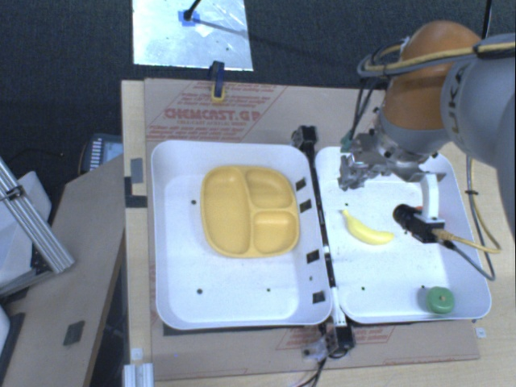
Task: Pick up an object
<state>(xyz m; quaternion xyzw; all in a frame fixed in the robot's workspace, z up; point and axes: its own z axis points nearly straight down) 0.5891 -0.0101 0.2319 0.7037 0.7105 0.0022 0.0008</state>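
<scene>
A yellow banana lies in the middle of the right bin. A small green round thing rests near that bin's front right corner. My gripper hangs over the back left part of the right bin, above and a little behind the banana, apart from it. Nothing shows between its tips. A yellow divided plate lies in the left bin.
A black divider strip runs between the two bins. Both bins rest on a cardboard sheet. A metal plate lies beyond the bench at the back. The grey arm reaches in from the right.
</scene>
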